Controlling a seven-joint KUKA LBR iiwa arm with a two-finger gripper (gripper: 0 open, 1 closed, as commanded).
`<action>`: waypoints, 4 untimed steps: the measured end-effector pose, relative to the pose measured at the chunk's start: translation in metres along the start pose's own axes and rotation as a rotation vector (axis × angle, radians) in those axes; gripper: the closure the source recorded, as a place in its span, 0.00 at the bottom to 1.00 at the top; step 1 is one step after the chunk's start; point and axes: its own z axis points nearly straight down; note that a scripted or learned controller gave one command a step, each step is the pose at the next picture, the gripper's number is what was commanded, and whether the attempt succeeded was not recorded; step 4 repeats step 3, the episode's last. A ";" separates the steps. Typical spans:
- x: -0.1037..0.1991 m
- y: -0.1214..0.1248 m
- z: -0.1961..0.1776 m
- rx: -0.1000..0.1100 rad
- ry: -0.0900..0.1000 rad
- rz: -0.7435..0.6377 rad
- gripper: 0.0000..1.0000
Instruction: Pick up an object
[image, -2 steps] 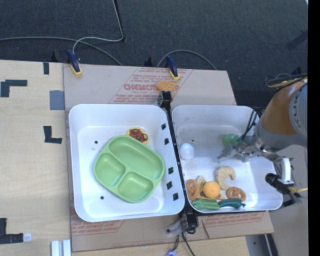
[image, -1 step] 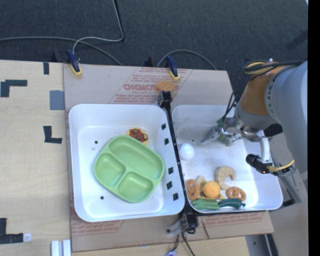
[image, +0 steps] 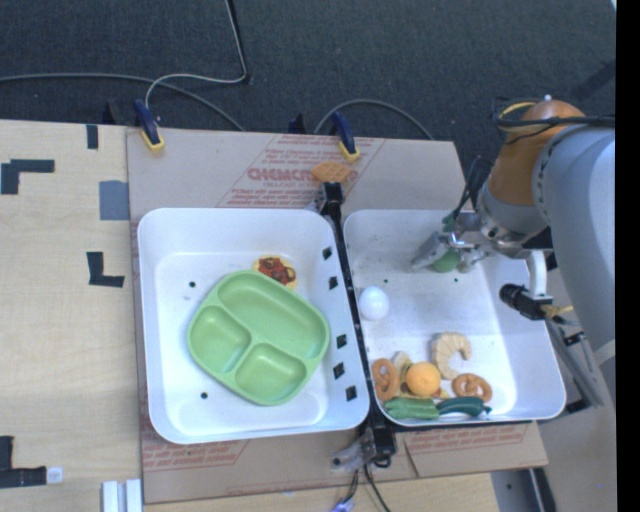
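At right of center in the frame, the end effector (image: 437, 255) is reaching into the right bin (image: 520, 400), pinching a green item (image: 446, 262), while an orange (image: 423, 379) and pretzels (image: 471, 384) are lying lower right.

Arm (image: 575, 200) comes in from the right, grey link filling the right edge, orange band (image: 520, 165) just above the wrist. Wrist is bent down and toward the left, tool pointing left at a low slant. Gripper (image: 428, 258) sits low with its tip toward the left. Black cabling loops around the orange section; a black fitting (image: 522, 298) sticks out below the wrist.
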 end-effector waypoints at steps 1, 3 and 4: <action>0.000 0.000 -0.010 0.001 -0.003 -0.001 1.00; 0.146 -0.058 -0.101 0.005 0.003 0.000 1.00; 0.146 -0.058 -0.101 0.005 0.003 0.000 1.00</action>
